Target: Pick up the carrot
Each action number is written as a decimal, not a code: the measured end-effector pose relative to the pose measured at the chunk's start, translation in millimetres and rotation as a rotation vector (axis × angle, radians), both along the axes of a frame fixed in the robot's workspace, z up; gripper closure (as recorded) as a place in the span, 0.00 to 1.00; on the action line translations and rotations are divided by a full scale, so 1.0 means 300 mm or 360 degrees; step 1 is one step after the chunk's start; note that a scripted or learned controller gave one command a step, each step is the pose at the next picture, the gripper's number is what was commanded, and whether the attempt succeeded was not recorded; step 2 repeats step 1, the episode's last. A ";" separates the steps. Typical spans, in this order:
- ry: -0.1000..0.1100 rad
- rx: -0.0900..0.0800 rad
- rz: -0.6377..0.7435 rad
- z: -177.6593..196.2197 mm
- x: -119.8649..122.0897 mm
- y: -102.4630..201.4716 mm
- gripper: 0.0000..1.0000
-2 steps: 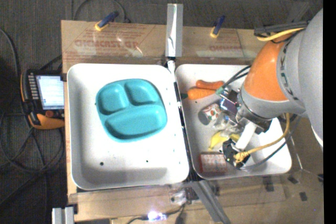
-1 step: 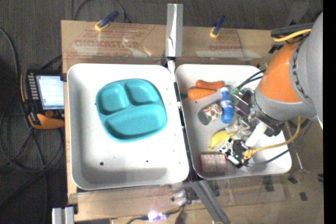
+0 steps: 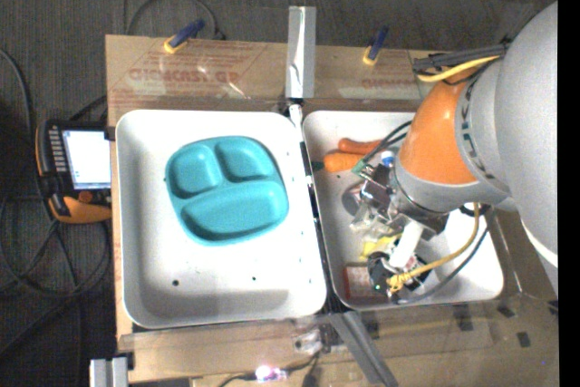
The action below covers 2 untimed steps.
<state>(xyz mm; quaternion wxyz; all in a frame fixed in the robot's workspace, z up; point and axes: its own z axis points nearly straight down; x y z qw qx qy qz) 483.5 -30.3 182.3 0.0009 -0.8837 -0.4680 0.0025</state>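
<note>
Camera view gives us the carrot (image 3: 344, 159), smooth, orange and rounded, lying in the far left corner of the right bin (image 3: 471, 290). We cannot tell whether the gripper (image 3: 373, 193) is spread or closed. A glossy teal plastic plate (image 3: 227, 188) with three hollows sits in the left bin (image 3: 131, 222).

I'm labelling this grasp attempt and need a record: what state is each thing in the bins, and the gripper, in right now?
carrot: lying in the right bin near its far left corner, partly hidden by the arm, not lifted.
teal divided plate: flat, right way up, in the middle of the left bin.
gripper: down inside the right bin, just in front of the carrot.
</note>
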 end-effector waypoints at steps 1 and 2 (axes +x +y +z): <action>-0.0002 0.0000 0.0006 0.045 0.001 -0.044 1.00; -0.0002 0.0000 0.0006 0.045 0.001 -0.044 1.00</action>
